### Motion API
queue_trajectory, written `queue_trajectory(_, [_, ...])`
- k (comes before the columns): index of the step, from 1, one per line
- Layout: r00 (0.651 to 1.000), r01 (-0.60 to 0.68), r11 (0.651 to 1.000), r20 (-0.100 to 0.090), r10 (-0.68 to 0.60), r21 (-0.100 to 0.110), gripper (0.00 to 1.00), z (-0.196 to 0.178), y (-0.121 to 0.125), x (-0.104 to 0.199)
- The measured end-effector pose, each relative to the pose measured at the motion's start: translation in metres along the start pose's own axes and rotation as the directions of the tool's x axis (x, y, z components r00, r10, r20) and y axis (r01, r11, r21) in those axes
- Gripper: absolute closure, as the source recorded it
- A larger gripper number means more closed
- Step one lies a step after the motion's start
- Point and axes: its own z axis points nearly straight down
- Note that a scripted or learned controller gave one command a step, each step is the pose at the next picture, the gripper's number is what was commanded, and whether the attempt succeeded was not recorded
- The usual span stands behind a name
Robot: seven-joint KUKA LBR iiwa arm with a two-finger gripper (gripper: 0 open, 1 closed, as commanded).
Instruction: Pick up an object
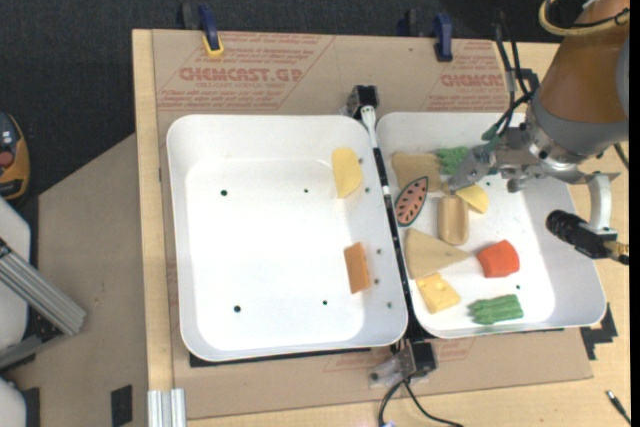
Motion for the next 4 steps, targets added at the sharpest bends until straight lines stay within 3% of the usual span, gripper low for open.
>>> queue_trajectory(1, [1.0,-0.003,1.0,-0.002,0.003,0.01,0.0,0.048,-0.059,-0.008])
queue_trajectory(2, [1.0,-0.006,1.0,0.002,0.006,-0.006,0.0,0.099,-0.071,-0.031])
queue_trajectory(3, [1.0,-0.002,1.0,-0.001,0.002,0.002,0.0,0.101,-0.088,-0.032])
queue_trajectory(4, [1.0,-0.002,1.0,0.0,0.002,-0.001,1.0,0.091,-0.087,-0.031])
